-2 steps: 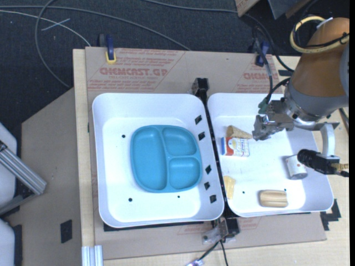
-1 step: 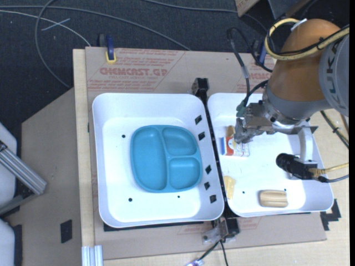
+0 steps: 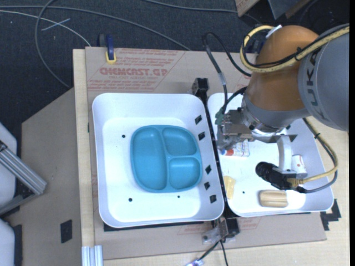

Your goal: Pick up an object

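left bin: blue divided plate, centre. right bin: tan block, pale yellow piece, lower part. gripper at bin's left; cannot tell its state.

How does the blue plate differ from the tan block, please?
The plate is blue and large; the block is tan and small. The plate lies in the left bin, away from the arm; the block lies in the right bin, near its front edge, beside the arm. The plate has three compartments; the block is plain. Both lie flat and untouched.
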`<state>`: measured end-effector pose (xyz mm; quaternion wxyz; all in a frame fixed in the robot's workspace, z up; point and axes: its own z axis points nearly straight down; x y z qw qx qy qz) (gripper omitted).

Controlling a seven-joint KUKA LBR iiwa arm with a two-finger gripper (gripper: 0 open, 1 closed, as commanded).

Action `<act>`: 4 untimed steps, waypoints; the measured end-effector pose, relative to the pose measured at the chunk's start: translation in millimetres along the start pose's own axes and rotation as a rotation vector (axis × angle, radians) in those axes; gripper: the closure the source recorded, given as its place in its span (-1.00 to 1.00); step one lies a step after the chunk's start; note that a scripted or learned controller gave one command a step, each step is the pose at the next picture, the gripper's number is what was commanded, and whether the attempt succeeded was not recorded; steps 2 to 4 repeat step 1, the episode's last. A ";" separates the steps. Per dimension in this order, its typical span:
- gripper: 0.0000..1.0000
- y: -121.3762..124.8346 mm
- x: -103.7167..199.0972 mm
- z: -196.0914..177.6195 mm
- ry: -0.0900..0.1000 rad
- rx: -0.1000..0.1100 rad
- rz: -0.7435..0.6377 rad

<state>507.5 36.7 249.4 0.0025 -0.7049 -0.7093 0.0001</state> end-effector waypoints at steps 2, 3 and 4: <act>1.00 -20.7 51.5 5.6 0.000 0.001 0.000; 1.00 -20.7 51.5 5.6 0.000 0.001 0.000; 1.00 -20.7 51.5 5.6 0.000 0.001 0.000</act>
